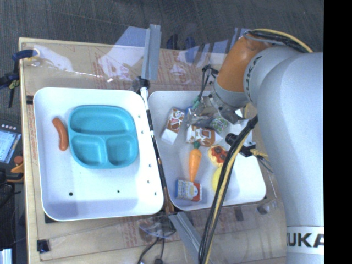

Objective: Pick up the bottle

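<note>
My gripper [199,112] is lowered into the right bin [253,194], at its far end, under the orange band of the arm. A small object with a green and white label [220,125], which may be the bottle, lies just right of the gripper and is partly covered by the wrist and a black cable. A brown and white carton [174,120] sits just left of the gripper, and a second one [202,136] lies right below it. I cannot make out anything held.
The right bin also holds an orange carrot [194,161], a small blue carton [188,189], a red and yellow item [218,154] and a yellow piece [216,176] behind the cable. The left bin [82,199] holds a blue divided tray [103,135] and a sausage [61,133].
</note>
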Available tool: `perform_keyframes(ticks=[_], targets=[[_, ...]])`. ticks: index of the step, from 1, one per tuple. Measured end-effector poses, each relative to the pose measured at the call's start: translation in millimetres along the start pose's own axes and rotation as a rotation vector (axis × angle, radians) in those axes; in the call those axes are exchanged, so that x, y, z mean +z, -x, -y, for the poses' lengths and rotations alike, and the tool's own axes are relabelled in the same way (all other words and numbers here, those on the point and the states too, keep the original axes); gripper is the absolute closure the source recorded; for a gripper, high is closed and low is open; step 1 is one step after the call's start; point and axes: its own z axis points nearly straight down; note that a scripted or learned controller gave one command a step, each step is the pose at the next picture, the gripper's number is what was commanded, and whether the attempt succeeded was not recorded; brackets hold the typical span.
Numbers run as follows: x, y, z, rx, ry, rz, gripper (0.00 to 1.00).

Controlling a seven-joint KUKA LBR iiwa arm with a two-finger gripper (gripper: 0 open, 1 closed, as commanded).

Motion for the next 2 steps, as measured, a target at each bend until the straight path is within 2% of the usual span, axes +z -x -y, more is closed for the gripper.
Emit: perform_keyframes(ticks=[1, 2], targets=[[-0.3, 3.0, -8.1, 0.466, 0.001, -0.001, 1.00], [-0.4, 2.5, -8.4, 0.466, 0.001, -0.001, 0.00]])
